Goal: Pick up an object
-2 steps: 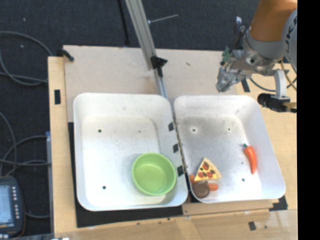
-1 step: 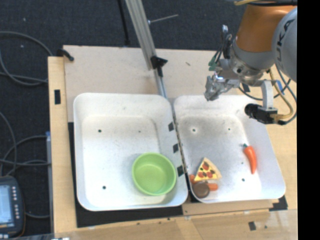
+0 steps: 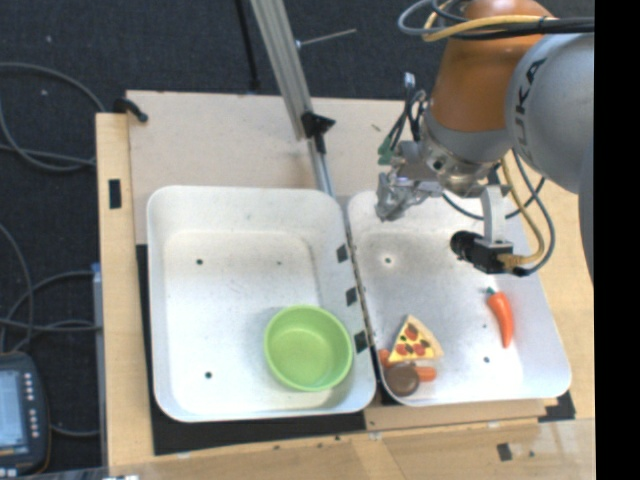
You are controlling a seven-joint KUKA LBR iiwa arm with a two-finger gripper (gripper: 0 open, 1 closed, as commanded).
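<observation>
Hanging over the far left corner of the right bin point(image 3: 520, 363), the end effector point(image 3: 392, 204) points down beside the divide between the two bins; its tip is a small grey blur from this angle, so how it stands cannot be told, and nothing is seen held in it. Above it rises the grey arm point(image 3: 560, 98) with its orange band point(image 3: 480, 63), with cables looping around the wrist.

Taking the right bin as the landmark: a pizza slice toy point(image 3: 414, 341) lies near its front left corner, with a brown round piece point(image 3: 403, 379) just in front of it, touching or nearly so, and a small orange bit point(image 3: 427, 373) beside that piece. An orange carrot point(image 3: 501, 317) lies toward the bin's right side, well apart from the pizza slice. All of these lie well apart from the end effector, toward the front of the bin.

To the left of the right bin, touching it along the divide, sits the left bin point(image 3: 200, 238), and a green bowl point(image 3: 308, 347) stands upright in its front right corner, near the pizza slice across the divide. Behind the right bin, a slanted metal rail point(image 3: 285, 63) rises from the desk point(image 3: 200, 138).
</observation>
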